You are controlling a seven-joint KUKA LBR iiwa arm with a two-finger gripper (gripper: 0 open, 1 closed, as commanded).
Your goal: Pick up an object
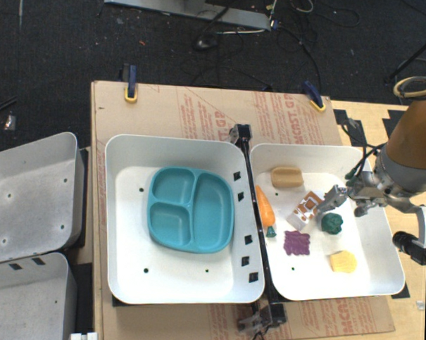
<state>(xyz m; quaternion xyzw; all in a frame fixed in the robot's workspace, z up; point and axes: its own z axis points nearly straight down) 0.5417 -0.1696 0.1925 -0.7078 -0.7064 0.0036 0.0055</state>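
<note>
Crowding fingers (334, 198): carton (306, 208), green ball (331, 222).

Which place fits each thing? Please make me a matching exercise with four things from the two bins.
Things:
1. teal tray
2. carrot
3. tan block
4. yellow piece

Places:
A. right bin, near its front right corner
B. left bin, middle
C. right bin, toward the back
D. right bin, along the divider

Pairs: 1-B, 2-D, 3-C, 4-A
</note>
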